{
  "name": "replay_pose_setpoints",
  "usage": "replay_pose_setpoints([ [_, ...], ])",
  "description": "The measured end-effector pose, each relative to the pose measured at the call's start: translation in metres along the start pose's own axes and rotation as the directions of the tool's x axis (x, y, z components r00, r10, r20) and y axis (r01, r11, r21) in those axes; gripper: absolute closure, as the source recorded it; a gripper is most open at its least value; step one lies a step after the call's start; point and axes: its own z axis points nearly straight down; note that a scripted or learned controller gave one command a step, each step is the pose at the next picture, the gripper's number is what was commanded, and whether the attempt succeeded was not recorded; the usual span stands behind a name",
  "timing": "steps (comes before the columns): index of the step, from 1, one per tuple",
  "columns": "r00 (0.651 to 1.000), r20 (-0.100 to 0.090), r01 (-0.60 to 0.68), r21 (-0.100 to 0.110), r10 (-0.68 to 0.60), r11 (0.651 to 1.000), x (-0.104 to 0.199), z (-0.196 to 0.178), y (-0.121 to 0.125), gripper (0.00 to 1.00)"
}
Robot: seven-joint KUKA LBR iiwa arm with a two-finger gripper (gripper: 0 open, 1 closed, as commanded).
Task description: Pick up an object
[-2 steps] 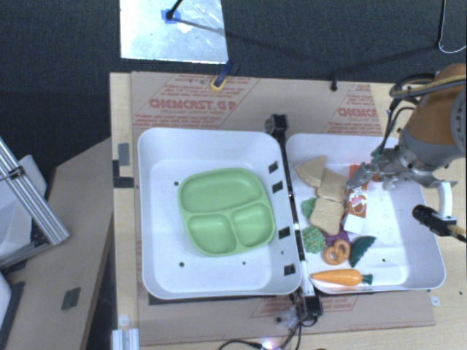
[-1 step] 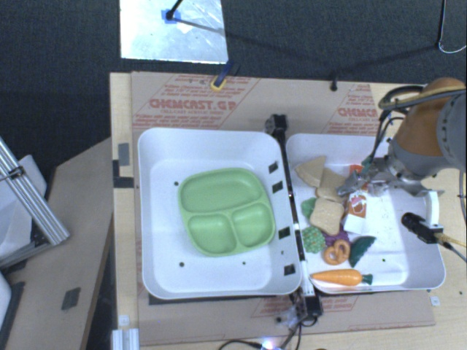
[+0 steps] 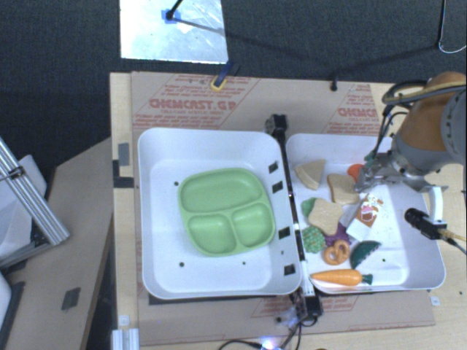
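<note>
The right bin (image 3: 416,268) holds several toy foods: a pale bread wedge (image 3: 311,172), two toast slices (image 3: 341,188) (image 3: 324,212), a red tomato (image 3: 355,170), a white packet with red print (image 3: 367,214), broccoli (image 3: 314,238), a pretzel (image 3: 336,252), a dark green leaf (image 3: 363,251) and a carrot (image 3: 339,276). My gripper (image 3: 369,181) hangs low over the bin's upper middle, between the tomato and the white packet, just right of the upper toast slice. I see nothing clearly held in it.
The left bin (image 3: 160,159) contains a green divided tray (image 3: 222,210). A black divider with clips (image 3: 286,195) runs between the bins. A black part (image 3: 423,223) juts over the right bin's right side. The arm's orange band (image 3: 427,126) is above the right bin.
</note>
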Motion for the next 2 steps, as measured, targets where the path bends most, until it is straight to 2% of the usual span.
replay_pose_setpoints([
  [2,1.0,0.002,0.003,0.003,-0.003,1.0,0.0,-0.12,0.004,1.0],
])
